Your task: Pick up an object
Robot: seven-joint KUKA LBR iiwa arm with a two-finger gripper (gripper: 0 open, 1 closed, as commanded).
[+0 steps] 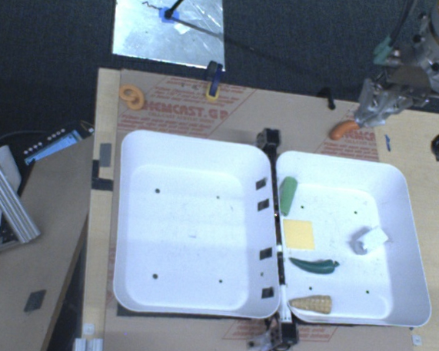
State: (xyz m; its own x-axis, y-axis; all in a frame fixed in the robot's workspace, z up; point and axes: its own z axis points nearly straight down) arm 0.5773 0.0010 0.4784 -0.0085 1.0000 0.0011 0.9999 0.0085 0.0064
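My gripper (361,121) hangs high over the bench behind the right bin (408,220), at the top right of the camera view. A small orange sausage-shaped object (344,130) pokes out to the left from its fingertips, and the fingers look shut on its right end. In the right bin lie a light green pod (287,194), a flat yellow square (299,234), a dark green pepper (315,265), a tan ridged cone (311,302) and a grey-white lump (369,241).
The left bin (139,163) adjoins the right one along a black hinge strip (274,230). An orange ring (132,97) and a yellow-blue clamp (212,81) sit on the cardboard behind the bins. A foil sheet (170,19) lies further back.
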